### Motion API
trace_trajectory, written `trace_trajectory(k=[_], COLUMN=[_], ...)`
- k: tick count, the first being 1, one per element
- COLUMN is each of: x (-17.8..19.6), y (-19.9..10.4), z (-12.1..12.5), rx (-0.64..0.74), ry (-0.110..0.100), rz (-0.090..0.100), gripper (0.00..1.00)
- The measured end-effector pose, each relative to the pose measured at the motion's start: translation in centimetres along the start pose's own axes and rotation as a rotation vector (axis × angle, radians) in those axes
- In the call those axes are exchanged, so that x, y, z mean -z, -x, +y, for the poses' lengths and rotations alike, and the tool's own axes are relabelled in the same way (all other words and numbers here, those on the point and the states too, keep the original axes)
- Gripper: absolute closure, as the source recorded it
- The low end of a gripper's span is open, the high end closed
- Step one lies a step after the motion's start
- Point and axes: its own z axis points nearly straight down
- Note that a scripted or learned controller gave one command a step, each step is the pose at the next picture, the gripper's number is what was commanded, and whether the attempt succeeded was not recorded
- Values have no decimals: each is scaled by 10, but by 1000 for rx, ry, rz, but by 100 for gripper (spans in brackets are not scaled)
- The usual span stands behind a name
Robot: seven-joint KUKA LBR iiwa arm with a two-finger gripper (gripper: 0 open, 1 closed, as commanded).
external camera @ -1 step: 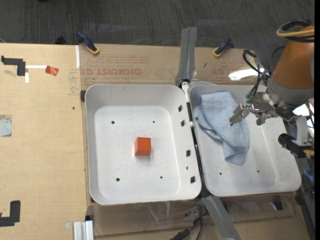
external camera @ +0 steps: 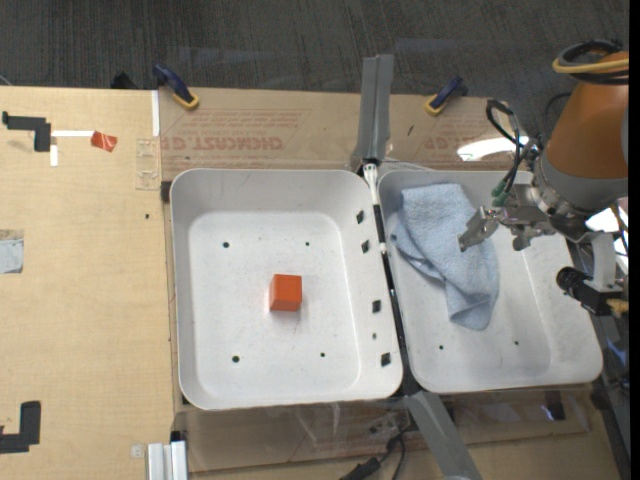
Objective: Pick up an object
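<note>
An orange-red cube [external camera: 286, 293] sits alone near the middle of the left bin [external camera: 200, 268]. A crumpled light-blue cloth [external camera: 447, 253] lies in the left half of the right bin [external camera: 545, 338]. My gripper [external camera: 495, 236] hangs over the right bin, at the cloth's upper right edge, below the orange wrist band [external camera: 590, 118]. Its two fingers are spread apart, open, with nothing between them. The left fingertip [external camera: 470, 235] is over the cloth's edge.
A grey divider bar [external camera: 375, 108] runs between the bins at the back. Two blue-and-yellow clamps [external camera: 175, 83] hold the cardboard behind the bins. Cables hang beside the wrist at the right. A wooden board [external camera: 80, 288] lies to the left.
</note>
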Motion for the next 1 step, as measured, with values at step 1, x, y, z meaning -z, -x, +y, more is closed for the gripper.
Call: trace_trajectory(k=[1], x=[-100], y=[-18], z=[-39], rx=[274], ry=[1], rz=[1], gripper=[0])
